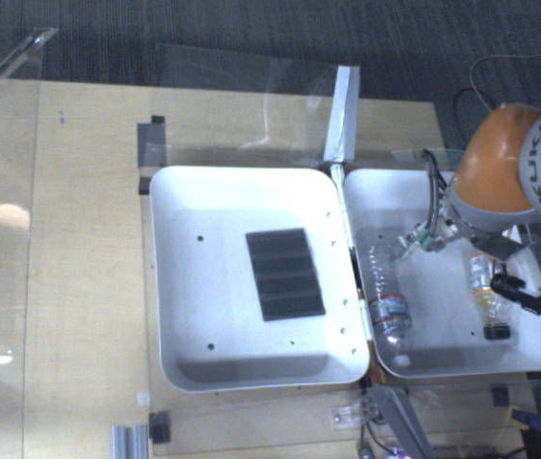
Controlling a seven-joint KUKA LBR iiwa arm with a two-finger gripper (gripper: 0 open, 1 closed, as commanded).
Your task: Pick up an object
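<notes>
Clear plastic, a bottle (385,299) lies along the right bin's (529,352) nine o'clock wall. The claw (430,238) hangs at the bottle's one o'clock, its state impossible to tell. A black ridged pad (285,273) sits mid left bin (184,285).

Ridged pad (285,273) in left bin (180,285); probably bottle (385,304) in right bin (443,357)

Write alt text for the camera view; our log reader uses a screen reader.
A grey arm with an orange band reaches over the right bin, where a clear plastic bottle lies. The left bin holds a dark ridged block.
</notes>
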